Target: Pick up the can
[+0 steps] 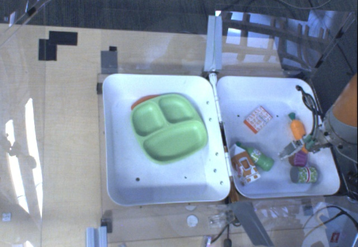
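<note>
The can [304, 174] lies on its side in the right bin's [279, 92] near right corner; it is small, with a green and purple label. My gripper [297, 150] reaches in from the right edge and hangs just behind the can, over a small purple item [300, 158] that touches the can's far side. The grey arm with its orange band [342, 110] stands at the right edge of the view. Nothing is seen lifted off the bin floor.
The right bin also holds an orange carrot [297, 127], a red-and-white card [258, 119], a green bottle [260, 160] and a small carton [245, 167]. A green divided plate [169, 127] lies in the left bin [120, 184]. Black cables run along the right bin's far right wall.
</note>
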Controlling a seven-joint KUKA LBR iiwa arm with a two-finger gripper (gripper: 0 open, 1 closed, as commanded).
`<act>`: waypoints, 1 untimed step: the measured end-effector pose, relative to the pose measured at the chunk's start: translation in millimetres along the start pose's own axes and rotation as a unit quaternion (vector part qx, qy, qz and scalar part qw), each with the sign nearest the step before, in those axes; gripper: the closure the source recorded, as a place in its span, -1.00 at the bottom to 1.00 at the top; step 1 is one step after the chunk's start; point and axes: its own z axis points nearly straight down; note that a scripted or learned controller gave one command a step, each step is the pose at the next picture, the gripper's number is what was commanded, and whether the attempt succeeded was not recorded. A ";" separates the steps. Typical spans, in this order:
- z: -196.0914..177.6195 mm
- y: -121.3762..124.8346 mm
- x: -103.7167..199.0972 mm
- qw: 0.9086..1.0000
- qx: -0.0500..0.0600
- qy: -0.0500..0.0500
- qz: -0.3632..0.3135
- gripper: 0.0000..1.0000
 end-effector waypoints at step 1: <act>22.1 -3.5 -7.7 0.998 0.001 0.001 -0.065 -1.00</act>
